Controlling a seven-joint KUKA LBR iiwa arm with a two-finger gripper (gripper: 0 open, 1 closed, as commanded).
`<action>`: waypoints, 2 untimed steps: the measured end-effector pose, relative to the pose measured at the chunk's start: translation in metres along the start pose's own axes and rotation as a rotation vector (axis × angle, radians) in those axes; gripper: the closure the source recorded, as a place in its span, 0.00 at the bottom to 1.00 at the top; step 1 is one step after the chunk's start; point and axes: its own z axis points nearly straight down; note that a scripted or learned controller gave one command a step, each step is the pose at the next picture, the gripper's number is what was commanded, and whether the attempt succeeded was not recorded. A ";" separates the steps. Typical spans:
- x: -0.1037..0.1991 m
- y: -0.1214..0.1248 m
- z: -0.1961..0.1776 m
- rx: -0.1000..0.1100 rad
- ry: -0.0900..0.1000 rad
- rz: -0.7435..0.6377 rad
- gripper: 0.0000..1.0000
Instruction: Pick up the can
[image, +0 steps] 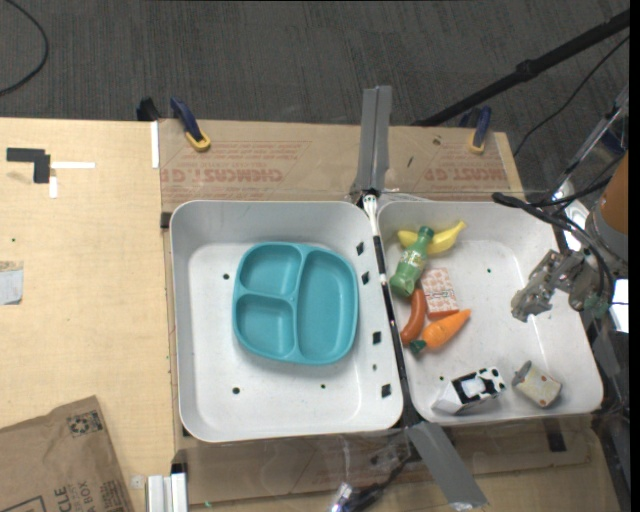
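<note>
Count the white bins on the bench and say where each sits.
2. The left bin holds a teal divided plate; the right bin adjoins it, holding the toy food.

A divided plate (297, 302) lies in the left bin (190, 330). In the right bin (500, 250), a banana (440, 236), bottle (409, 264) and carrot (442, 329) cluster along its left side; the claw (540, 290) hovers at its right.
</note>
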 end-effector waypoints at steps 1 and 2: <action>-0.031 0.076 -0.020 -0.001 -0.001 0.142 1.00; -0.031 0.076 -0.019 0.000 -0.001 0.142 0.00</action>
